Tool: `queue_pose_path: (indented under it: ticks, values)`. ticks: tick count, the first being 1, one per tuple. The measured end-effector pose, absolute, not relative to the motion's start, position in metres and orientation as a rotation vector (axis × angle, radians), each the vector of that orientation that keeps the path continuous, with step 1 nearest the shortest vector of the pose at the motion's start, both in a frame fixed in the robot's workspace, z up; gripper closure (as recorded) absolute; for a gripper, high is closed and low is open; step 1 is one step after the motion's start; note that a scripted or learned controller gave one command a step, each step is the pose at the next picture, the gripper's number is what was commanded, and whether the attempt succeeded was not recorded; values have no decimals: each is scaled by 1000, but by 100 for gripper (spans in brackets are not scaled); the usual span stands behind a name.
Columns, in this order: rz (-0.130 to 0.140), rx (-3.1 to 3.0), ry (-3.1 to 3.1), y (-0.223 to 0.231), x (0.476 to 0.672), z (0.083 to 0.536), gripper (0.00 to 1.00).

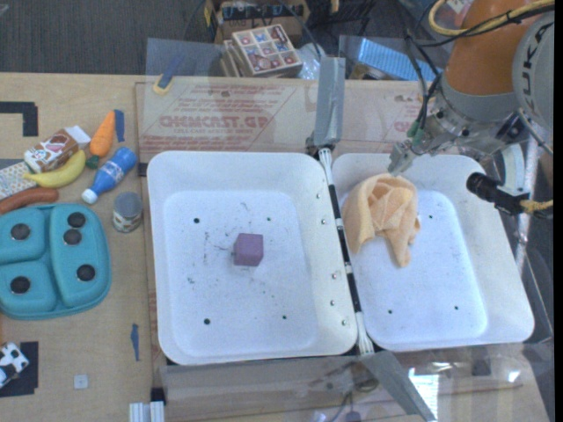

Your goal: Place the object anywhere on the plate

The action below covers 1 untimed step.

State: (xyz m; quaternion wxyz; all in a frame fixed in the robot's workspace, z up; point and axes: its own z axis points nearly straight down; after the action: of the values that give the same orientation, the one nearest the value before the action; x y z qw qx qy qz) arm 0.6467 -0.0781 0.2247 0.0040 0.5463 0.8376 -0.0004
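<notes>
A crumpled pale orange cloth [383,214] lies in the right white bin [475,306], against its left wall. My gripper [403,159] hangs at the back of that bin, right at the cloth's upper tip; whether it touches the cloth is unclear. A small purple cube [248,249] rests near the middle of the left white bin [176,315]. A teal sectioned plate [35,290] sits on the bench left of both bins, far from the gripper.
Toy food and small items crowd the bench above the plate: a banana [58,173], a carrot [104,134], a blue bottle [110,173], a grey can [127,211]. A grey divider [329,104] stands behind the bins' shared wall. A black cable end [491,191] juts over the right bin.
</notes>
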Motion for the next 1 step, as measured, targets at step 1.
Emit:
queue_pose_path:
  ticks: [1]
  values:
    - [-1,1712,2625,-78,647,225,0]
